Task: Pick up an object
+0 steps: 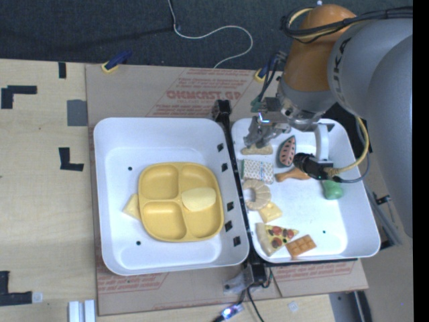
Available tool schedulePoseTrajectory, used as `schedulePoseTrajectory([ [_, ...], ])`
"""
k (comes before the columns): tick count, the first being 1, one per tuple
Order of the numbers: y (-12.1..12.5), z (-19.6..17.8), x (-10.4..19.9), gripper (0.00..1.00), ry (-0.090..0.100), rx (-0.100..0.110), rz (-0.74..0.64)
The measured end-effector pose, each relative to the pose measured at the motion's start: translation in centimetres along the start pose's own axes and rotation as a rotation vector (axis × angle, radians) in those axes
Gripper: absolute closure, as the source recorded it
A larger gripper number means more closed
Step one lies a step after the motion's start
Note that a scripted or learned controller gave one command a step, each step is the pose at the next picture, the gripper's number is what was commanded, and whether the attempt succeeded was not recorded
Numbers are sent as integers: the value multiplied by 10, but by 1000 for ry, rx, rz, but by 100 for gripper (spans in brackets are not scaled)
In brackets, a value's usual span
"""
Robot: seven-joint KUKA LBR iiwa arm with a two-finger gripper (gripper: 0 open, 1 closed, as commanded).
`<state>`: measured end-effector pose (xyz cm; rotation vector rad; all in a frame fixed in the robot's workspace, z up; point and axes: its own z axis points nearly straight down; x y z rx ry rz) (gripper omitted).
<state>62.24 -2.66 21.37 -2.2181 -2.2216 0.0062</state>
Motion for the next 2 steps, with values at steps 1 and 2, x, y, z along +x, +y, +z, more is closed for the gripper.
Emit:
schedulePoseTrajectory([
  [1, 3, -20, -4, 100, 1, -4, 0],
  [2, 8, -11, -4, 100, 0, -3, -1],
])
